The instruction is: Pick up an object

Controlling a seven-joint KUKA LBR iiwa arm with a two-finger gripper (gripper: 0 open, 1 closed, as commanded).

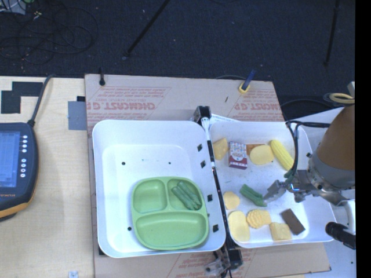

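Gripper [277,190] sits low over the right bin [301,236], reaching in from the right; its 2 fingers point left toward a green pod [253,194], with the tips just beside the pod's right end. Whether the fingers are spread or pressed together cannot be told, and nothing is seen between them. Arm [342,149] enters at the right edge.

Right bin contents: corn [281,153] at the upper right, a yellow round [261,154] beside it, a red-and-white box [237,155] upright near the centre top, and a yellow piece [219,149] against the left wall. Lower down lie a small yellow piece [231,200], a pale yellow oval [239,226], a ridged yellow disc [258,218], a yellow chunk [280,231] and a brown bar [292,221], the bar touching the chunk.

Left bin [116,143] holds a green tray [168,213] with 3 compartments; 2 green beans [185,194] lie in its upper-right compartment.
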